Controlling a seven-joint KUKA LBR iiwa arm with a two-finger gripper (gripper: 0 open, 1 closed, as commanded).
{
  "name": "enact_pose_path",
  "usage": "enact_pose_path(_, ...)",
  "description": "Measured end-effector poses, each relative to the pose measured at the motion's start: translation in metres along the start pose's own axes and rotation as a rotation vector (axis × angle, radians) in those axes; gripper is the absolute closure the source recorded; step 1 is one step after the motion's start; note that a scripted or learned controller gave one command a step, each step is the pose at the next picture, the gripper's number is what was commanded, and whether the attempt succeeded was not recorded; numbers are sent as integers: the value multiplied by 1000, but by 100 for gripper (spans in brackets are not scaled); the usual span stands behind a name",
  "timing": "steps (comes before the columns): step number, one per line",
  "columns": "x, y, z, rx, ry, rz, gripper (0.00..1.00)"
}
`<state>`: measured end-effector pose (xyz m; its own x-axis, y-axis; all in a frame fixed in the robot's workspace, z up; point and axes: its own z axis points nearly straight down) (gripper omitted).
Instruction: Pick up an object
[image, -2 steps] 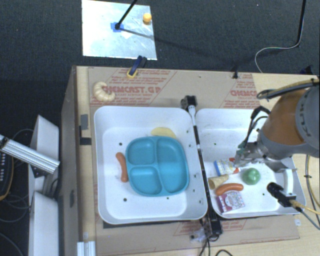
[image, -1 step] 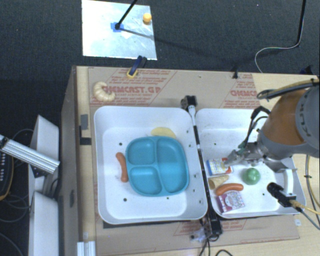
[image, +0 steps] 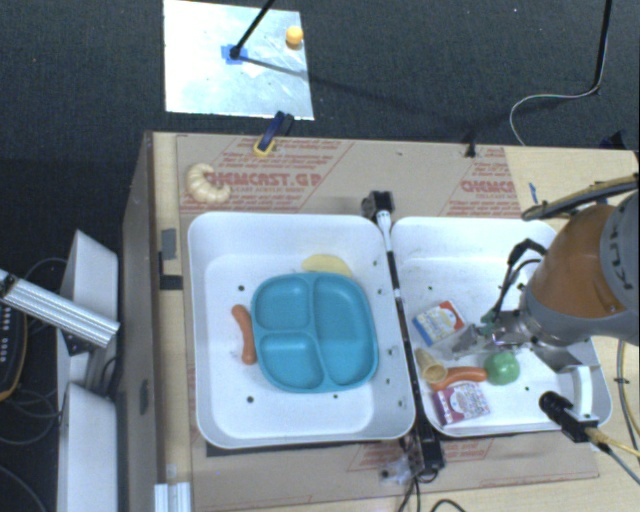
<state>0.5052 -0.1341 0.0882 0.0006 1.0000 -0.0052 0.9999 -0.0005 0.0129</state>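
My gripper (image: 472, 341) hangs low in the right bin (image: 470, 245), reaching in from the right. Just below it lie a green ball (image: 504, 369) and an orange carrot-like piece (image: 464, 376). A pale cone (image: 432, 367) lies to their left. A small white packet with blue and red print (image: 437, 322) sits left of the gripper. A red and white packet (image: 462, 402) lies near the front wall. I see nothing held in the gripper.
In the left bin (image: 225, 250), a blue divided plate (image: 314, 332) sits with an orange sausage (image: 244, 333) to its left and a pale yellow piece (image: 327, 264) behind it. A beige curled toy (image: 206, 181) and a blue-yellow tool (image: 272, 133) lie on the cardboard behind.
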Motion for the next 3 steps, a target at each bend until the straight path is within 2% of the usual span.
enact_pose_path(1,2,-2,-7,8,4,-2,100)
enact_pose_path(2,-32,36,-19,10,4,-4,100)
enact_pose_path(3,-32,36,-19,11,4,-3,0)
